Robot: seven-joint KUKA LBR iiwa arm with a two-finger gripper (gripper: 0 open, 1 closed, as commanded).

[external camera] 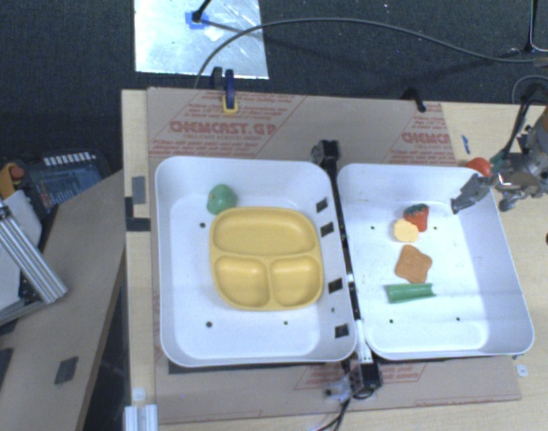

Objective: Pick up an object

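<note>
The right bin (pixel 490 330) holds a red and orange piece (pixel 419 215) touching a round yellow piece (pixel 405 232). Below them lie a brown toast-like piece (pixel 413 264) and a green bar (pixel 409 291). My gripper (pixel 485 197) hangs over the bin's upper right part, to the right of the red piece and apart from it. Its fingers (pixel 465 195) stand spread, open, with nothing between them.
The left bin (pixel 180 241) holds a yellow divided tray (pixel 263 257) and a green lump (pixel 222 198) at the tray's upper left. A black divider (pixel 339 241) runs between the bins. A small red-orange thing (pixel 478 164) sits by the right bin's far rim.
</note>
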